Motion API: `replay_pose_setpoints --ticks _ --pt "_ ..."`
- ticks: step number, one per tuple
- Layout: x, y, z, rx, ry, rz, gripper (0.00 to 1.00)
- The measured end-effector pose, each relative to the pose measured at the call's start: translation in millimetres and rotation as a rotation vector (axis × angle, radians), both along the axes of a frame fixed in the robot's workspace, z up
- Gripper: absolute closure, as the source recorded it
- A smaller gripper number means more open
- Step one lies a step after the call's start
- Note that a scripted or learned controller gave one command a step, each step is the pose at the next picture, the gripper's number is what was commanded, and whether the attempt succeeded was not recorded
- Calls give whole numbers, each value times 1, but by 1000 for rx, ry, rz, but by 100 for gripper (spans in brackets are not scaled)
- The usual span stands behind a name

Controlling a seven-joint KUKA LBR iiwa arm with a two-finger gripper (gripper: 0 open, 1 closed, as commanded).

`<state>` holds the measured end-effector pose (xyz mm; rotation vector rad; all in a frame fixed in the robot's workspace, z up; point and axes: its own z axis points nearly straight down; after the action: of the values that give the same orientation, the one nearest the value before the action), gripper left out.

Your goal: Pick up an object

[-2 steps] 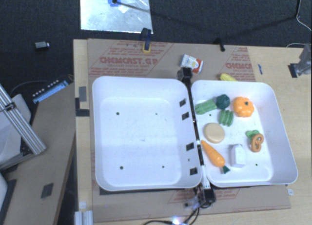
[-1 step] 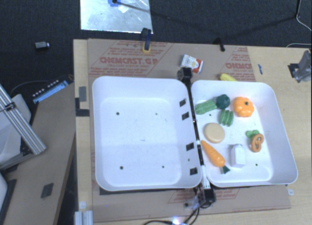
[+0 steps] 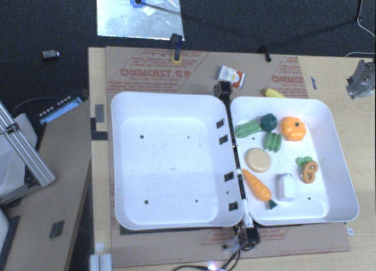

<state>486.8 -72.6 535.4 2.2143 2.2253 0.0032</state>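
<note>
Jaws at right edge, apart from right bin (image 3: 342,159).

all in the right bin (image 3: 335,146): orange pumpkin (image 3: 292,129) near the far wall, green broccoli (image 3: 256,126) lying flat to its left, small green pod (image 3: 272,141) below, round beige disc (image 3: 258,160) mid-bin, orange carrot (image 3: 257,186) slanted along the left wall, white block (image 3: 286,186) beside it, orange-and-green piece (image 3: 307,169) rightmost.

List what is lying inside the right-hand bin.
The right bin holds a carrot, a round tan disc, a green broccoli-like piece, a small ridged green piece, an orange pumpkin, a white block and an orange-green ring-shaped piece. Nothing looks stacked; undersides are hidden.
</note>
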Motion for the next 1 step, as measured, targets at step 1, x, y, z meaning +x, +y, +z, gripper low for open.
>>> replay_pose_setpoints --ticks 1 --pt "0 14 0 0 0 0 100"
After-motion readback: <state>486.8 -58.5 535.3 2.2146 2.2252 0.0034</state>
